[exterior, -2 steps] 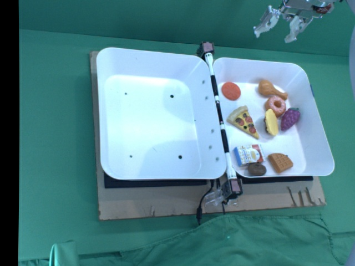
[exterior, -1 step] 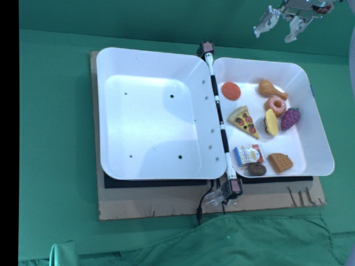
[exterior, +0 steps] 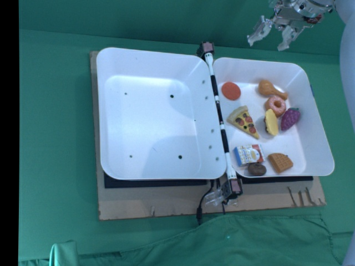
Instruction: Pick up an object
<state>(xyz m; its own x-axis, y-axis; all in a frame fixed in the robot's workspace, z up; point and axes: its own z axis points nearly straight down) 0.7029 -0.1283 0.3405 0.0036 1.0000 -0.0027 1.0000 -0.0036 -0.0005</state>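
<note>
Two white bins: left bin (exterior: pixel 155 115), right bin (exterior: pixel 316 148). Nine toy foods, all in the right bin, one of each: red round slice (exterior: pixel 231 91), chicken drumstick (exterior: pixel 271 88), pink-iced donut (exterior: pixel 275 105), pizza slice (exterior: pixel 244 122), yellow-and-dark wedge (exterior: pixel 270 122), purple grape bunch (exterior: pixel 290 118), small carton (exterior: pixel 248 154), brown chocolate donut (exterior: pixel 256 169), waffle (exterior: pixel 280 162). One claw (exterior: pixel 272 39).

Two bins are sitting side by side: left bin (exterior: pixel 155 115), right bin (exterior: pixel 310 143) holding all the toys. Pizza slice (exterior: pixel 244 121) is lying nearest the divider, doughnut (exterior: pixel 275 104) right of it, waffle (exterior: pixel 280 162) toward the front (gripper (exterior: pixel 273 35) hanging behind the right bin).
</note>
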